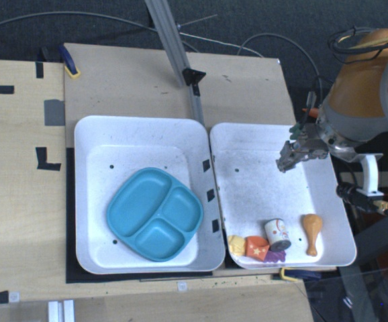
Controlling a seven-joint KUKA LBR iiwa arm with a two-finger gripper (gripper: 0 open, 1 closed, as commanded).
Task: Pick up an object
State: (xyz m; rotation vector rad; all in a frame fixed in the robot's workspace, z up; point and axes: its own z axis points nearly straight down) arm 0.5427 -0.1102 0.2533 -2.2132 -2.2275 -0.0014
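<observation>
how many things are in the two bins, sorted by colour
Blue: 1, the divided tray in the left bin
Yellow: 1, a small piece in the right bin
Orange-red: 1, a block
Purple: 1, a bit partly hidden behind the block
White: 1, the can
Tan: 1, the drumstick
Total: 6

- The pale wooden surface carries two shallow white bins side by side.
- The left bin touches the right bin.
- Black tape marks lie on its left part.
</observation>
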